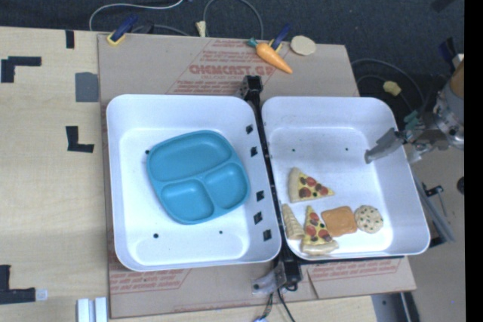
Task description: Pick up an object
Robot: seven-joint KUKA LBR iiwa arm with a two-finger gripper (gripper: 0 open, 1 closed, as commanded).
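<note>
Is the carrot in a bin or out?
Out. The carrot lies on the cardboard beyond the bins' far rims, beside a pale disc.

The bench [45, 185] bears a cardboard sheet [219, 68] — two white bins [121, 185] atop it, side by side.

Only readable print: red lettering on the brown cardboard sheet [219, 68] under the two bins, upside down to the camera, on the strip above the left white bin [121, 117]. Largest line looks like "CHEMCAST" plus a few more characters, cut off where the black clip sits at the bins' junction. Smaller red lines above it, too fine to read. More red print on the same cardboard's bottom-left edge below the bin, also illegible. Black L-shaped and bar marks on the pale wooden bench top [45, 162]: shapes, not characters. No numbers legible.
</note>
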